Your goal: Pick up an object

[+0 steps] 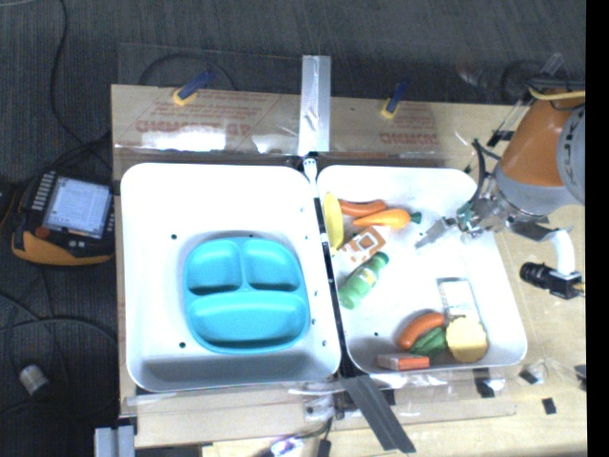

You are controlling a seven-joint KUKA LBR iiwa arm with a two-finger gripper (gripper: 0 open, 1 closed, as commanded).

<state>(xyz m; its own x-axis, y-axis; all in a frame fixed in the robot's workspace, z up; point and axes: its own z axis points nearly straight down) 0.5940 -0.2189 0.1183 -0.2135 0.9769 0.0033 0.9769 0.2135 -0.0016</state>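
Pick not yet made: claw (440,230), grip state impossible to tell, hangs over the right bin (504,284) with nothing visibly held, nearest candidate, the carrot (381,219), lying just left of it, 1 grasp still outstanding.

One fixed cam above the wooden bench (533,369), looking down at a slant on both shallow white plastic bins (152,284), mid-distance.

Left bin (152,255) white, holding sky-blue divided tray (247,291). Right bin (500,284) white: yellow banana (333,219), orange carrot (383,220), green bottle (360,282), pale-yellow block (465,339). Desk (542,350) light tan wood.
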